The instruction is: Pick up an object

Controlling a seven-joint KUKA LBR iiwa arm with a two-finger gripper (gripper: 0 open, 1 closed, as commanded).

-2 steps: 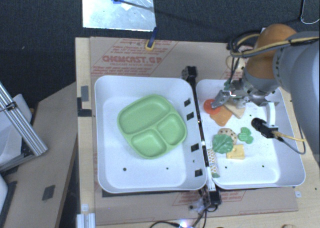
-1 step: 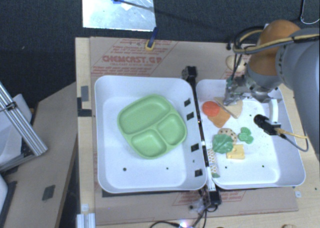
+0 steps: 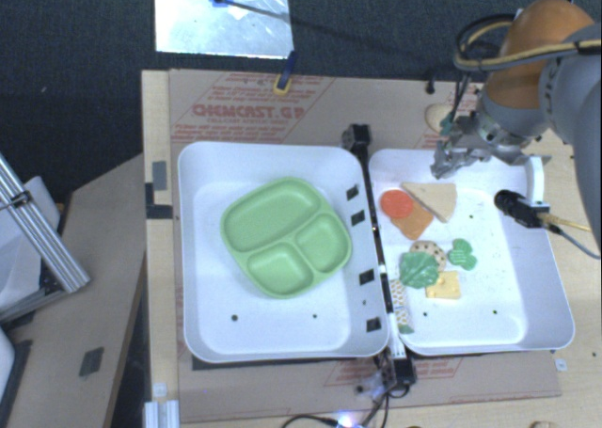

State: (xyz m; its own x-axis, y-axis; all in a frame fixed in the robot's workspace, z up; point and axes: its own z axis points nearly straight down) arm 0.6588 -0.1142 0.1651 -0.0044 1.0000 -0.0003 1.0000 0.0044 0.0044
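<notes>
Tan wedge (image 3: 435, 198) lying flat at the far end of the right bin (image 3: 499, 315), long side running left to right, sharp tip toward the left bin (image 3: 209, 318). Touching an orange piece (image 3: 410, 220). Gripper (image 3: 448, 163) just behind it, by the far wall; cannot tell if clenched or loose. Bare floor near the front wall.

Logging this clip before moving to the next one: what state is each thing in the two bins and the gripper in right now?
Green plate: flat in the left bin, right side up.
Tan wedge: lying flat in the right bin, overlapping the orange piece.
Orange piece: flat, partly under the wedge.
Green leaf: flat, against the yellow block.
Yellow block: flat.
Gripper: above the right bin's far edge, holding nothing visible.
</notes>
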